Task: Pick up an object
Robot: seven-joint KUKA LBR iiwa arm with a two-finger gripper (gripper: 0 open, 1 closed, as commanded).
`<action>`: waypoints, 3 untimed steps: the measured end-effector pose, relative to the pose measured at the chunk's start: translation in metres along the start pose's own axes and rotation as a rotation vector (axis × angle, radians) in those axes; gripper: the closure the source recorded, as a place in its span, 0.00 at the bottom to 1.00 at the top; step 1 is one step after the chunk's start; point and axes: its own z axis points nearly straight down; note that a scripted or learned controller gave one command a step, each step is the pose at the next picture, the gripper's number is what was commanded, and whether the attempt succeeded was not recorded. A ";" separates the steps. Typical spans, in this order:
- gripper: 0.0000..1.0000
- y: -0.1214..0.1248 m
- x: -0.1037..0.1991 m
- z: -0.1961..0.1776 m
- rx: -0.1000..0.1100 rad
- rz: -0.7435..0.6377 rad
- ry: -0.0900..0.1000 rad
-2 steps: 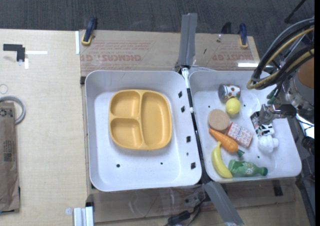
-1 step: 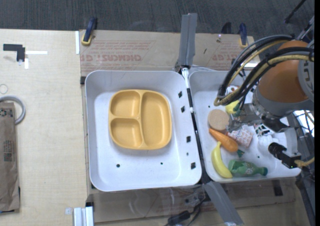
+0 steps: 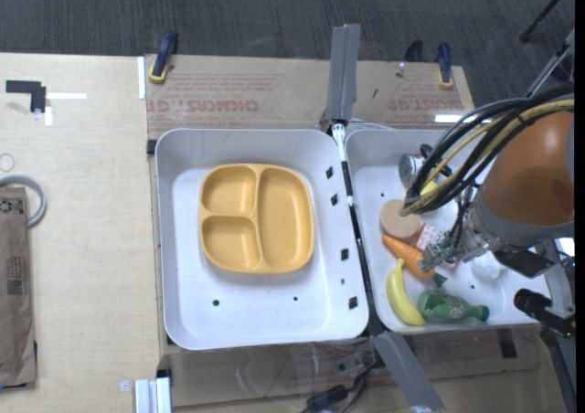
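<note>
Orange carrot [image 3: 403, 252] lies beside the banana [image 3: 399, 293] in the right bin [image 3: 366, 174]; end effector [image 3: 445, 254] hovers above, grip state impossible to tell.

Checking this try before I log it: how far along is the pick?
Done: the arm has reached into the right bin, with the gripper low over the carrot. In hand: nothing visibly; whether the fingers are closed is hidden by the wrist. The banana, green bottle and tan disc lie on the bin floor. Left: grasp and lift. The yellow tray sits in the left bin.
</note>
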 end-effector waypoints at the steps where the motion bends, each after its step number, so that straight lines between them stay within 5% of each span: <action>1: 0.00 0.043 -0.001 -0.048 -0.003 -0.188 -0.002; 2: 0.00 0.021 -0.008 0.042 -0.003 -0.277 -0.002; 3: 0.00 0.049 -0.023 0.051 -0.004 -0.350 -0.003</action>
